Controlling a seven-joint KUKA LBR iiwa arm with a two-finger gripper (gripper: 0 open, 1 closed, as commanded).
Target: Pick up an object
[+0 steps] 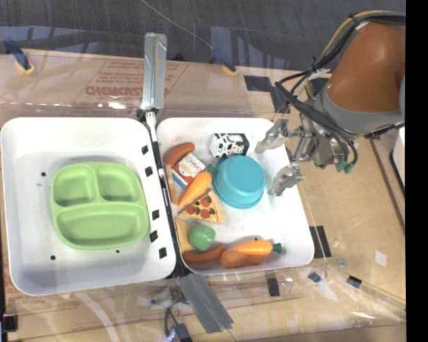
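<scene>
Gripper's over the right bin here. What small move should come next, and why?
Probably lower and shift slightly left onto the teal bowl. The gripper sits beside the bowl's right rim with fingers spread and nothing between them, so it is the nearest item.

A clutter of toy items is seen in the right bin (294, 212). A teal bowl (240, 182) sits upright near its centre. Behind the bowl stands a black-and-white carton (230, 145); to its left lie a carrot (194, 188) and pizza slice (202, 209); in front, another carrot (247, 249).
</scene>
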